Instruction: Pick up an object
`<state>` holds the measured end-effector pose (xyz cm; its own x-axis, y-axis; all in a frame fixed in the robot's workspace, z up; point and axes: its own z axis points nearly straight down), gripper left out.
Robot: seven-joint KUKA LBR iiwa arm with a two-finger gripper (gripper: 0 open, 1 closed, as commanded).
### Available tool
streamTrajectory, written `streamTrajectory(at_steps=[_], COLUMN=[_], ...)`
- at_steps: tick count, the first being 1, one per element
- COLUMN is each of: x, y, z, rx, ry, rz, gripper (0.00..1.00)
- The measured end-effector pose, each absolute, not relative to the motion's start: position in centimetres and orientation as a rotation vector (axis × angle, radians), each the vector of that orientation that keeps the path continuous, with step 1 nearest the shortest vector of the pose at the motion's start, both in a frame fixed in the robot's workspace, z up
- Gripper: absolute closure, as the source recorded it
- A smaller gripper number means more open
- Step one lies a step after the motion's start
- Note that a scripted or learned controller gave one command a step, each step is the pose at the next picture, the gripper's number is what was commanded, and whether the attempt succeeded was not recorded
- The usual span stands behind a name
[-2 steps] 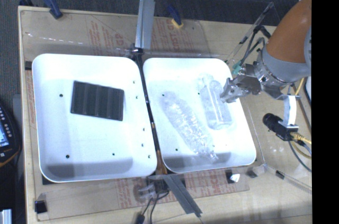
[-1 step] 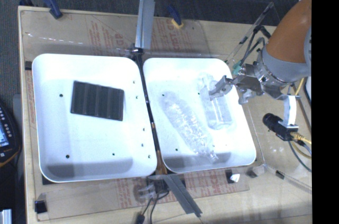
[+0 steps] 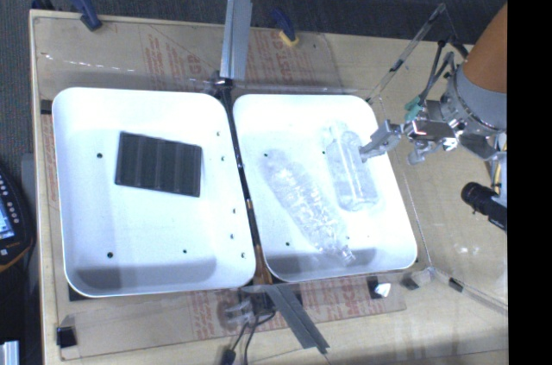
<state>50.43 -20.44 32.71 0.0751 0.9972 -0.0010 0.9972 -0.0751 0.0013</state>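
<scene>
Gripper [image 3: 379,141] hovering at the right bin's [image 3: 392,255] upper right edge; fingers too small and blurred to tell whether spread or closed. Two clear plastic bottles [image 3: 304,204] [image 3: 349,169] lying inside that bin, possibly crumpled. Dark ribbed pad [image 3: 159,164] left of that bin.

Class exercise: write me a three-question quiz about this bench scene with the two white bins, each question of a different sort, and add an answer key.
1. True or false: the dark ridged rectangular pad lies in the same bin as the clear plastic bottles.
2. Multiple choice: how many clear plastic bottles lie in the right bin? A) one B) two C) four
3. Fill in the blank: the gripper is at the ______ edge of the right bin, near the shorter bottle.

Key:
1. False. The pad lies in the left bin; the bottles are in the right bin.
2. B. The shorter bottle and a longer bottle.
3. Right.
</scene>
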Motion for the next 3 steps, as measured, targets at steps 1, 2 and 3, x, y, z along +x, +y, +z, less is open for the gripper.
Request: streamTrajectory(at_steps=[1,2,3], x=[50.1,51.3,51.0], y=[-18.4,-17.6,-20.1], z=[27.8,30.5,31.9], rx=[2.534,2.53,2.426], ry=[1.863,1.866,1.997], rz=[-0.004,-0.001,-0.002], gripper=[0.0,0.0,0.0])
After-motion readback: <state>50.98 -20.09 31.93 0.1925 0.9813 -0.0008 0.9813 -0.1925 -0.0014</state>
